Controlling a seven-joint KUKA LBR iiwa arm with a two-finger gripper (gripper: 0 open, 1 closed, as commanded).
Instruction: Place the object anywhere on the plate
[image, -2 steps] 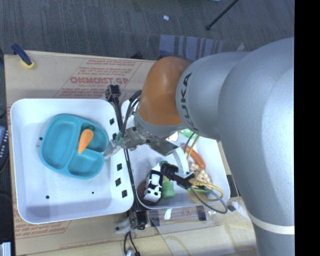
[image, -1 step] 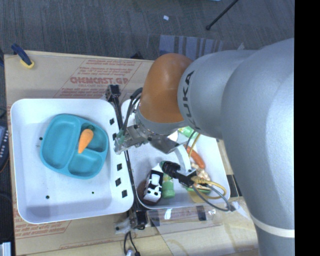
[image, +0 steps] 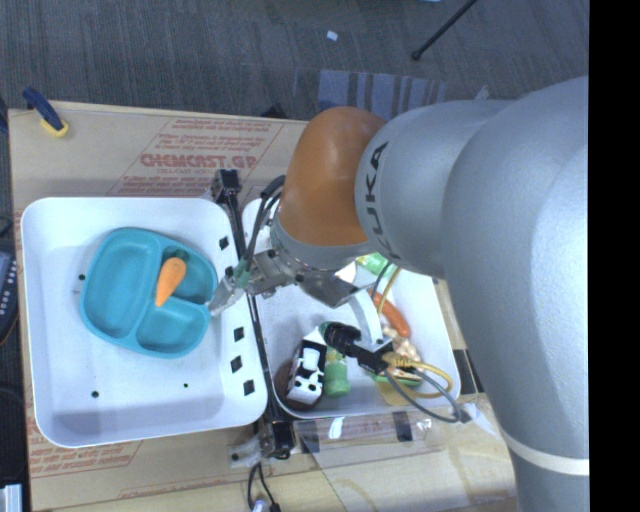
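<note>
A blue divided plate (image: 115, 290) lies in the left white bin (image: 130, 400). An orange toy carrot (image: 170, 281) rests on the plate, across the ridge between its compartments, tip pointing toward the near left. My gripper (image: 224, 290) hangs at the plate's right edge, just right of the carrot and apart from it. Nothing shows in the gripper. The arm's orange band and grey body cover much of the right bin.
The right bin (image: 285, 325) holds a black-and-white cow-patterned toy (image: 309, 372), a green piece (image: 336, 376), an orange item (image: 396, 319) and a yellowish object (image: 405, 352) with black cables over them. A black-marked divider (image: 238, 335) separates the bins.
</note>
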